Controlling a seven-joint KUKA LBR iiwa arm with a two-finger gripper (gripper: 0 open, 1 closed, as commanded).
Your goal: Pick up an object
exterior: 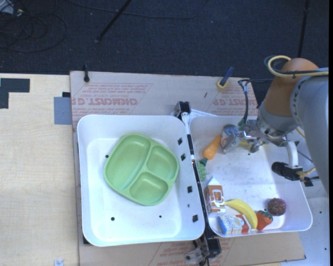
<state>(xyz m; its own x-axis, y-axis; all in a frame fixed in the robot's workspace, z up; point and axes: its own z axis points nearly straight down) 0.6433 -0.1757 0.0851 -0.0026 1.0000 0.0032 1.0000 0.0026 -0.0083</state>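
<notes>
Green divided plate sitting in white left bin. Right bin showing orange carrot, yellow banana, dark maroon ball, orange-white carton, blue-white pack.

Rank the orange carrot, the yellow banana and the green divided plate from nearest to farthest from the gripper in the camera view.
Measured from the gripper:
1. Orange carrot, just to its left in the right bin's upper part.
2. Yellow banana, at the right bin's near edge.
3. Green divided plate, across the divider in the left bin.
</notes>
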